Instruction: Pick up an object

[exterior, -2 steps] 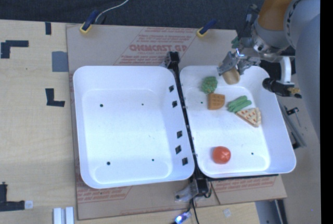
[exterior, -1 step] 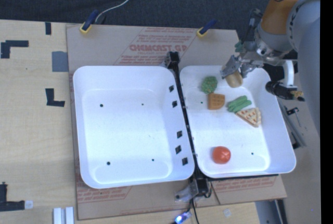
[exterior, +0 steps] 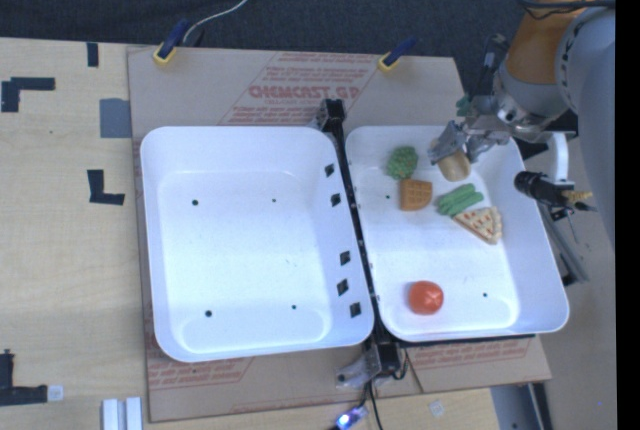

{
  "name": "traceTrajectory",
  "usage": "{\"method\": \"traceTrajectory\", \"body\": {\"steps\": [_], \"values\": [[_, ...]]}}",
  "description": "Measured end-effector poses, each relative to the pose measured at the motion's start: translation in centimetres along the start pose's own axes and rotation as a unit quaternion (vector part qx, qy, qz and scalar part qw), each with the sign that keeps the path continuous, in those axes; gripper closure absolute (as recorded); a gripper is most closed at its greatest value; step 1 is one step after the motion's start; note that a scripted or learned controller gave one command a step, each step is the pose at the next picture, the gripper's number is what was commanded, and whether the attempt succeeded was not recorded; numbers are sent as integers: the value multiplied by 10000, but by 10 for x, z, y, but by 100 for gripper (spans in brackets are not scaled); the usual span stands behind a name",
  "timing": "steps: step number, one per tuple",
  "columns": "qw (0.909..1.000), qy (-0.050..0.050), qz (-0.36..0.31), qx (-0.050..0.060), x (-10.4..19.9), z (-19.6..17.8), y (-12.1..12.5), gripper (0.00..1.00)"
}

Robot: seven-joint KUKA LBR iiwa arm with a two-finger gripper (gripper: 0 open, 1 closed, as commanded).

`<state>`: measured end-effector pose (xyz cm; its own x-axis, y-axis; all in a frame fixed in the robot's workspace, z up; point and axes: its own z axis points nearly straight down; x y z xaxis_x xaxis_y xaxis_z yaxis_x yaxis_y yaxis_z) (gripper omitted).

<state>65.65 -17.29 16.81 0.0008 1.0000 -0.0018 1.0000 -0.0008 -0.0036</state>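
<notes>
**Gripper working at the tan piece, far end of the right bin**

The gripper (exterior: 452,150) is hovering at the tan piece (exterior: 455,168), which is lying in the right bin (exterior: 530,313) just above the bean pod (exterior: 459,201) and right of the broccoli (exterior: 403,161). Whether the jaws are apart or closed, I cannot tell. A good grasp is likely needing a centred, straight descent, avoiding nudging the cracker (exterior: 416,193).

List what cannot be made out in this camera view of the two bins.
- Hand: its fingertips blur against a tan object beneath; whether they close on it cannot be told.
- Tan object: partly covered by the hand; its shape is unclear.
- Arm: cut off by the right edge.
- Slice-shaped piece in the right bin: too small to identify.
</notes>
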Motion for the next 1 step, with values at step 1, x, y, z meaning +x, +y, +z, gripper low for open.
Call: {"method": "traceTrajectory", "body": {"steps": [1], "values": [[10000, 5, -9, -26, 6, -22, 12, 100]]}}
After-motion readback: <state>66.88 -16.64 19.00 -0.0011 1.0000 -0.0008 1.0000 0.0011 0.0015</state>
